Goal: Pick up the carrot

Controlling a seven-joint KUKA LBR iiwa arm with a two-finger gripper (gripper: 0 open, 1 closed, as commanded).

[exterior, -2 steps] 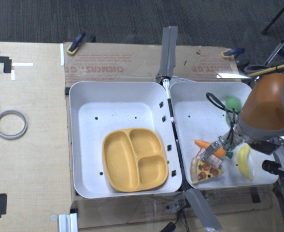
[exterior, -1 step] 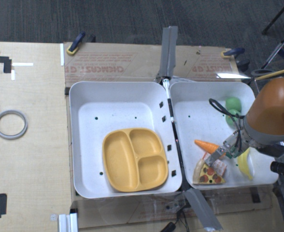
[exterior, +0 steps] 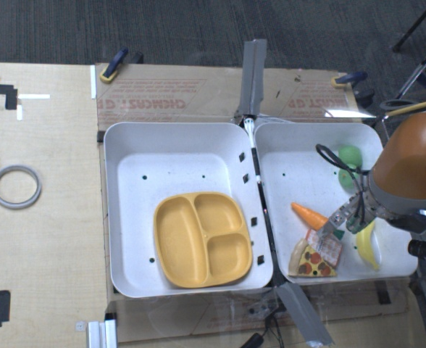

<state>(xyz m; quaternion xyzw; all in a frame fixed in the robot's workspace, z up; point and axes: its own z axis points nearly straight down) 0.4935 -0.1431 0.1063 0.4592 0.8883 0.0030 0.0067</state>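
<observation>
End effector point(exterior: 334, 227) sits touching the carrot point(exterior: 308, 215) in the right bin point(exterior: 300, 140); finger state cannot be determined. Risk: closing off-centre, pushing it against the pizza slice point(exterior: 313, 260).

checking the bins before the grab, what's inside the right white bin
The right white bin holds an orange carrot, a pizza slice toy, a yellow banana and a green round object. The grey arm covers part of its right side.

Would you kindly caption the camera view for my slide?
Gripper poised beside the carrot in the right bin; yellow plate in the left.
</observation>
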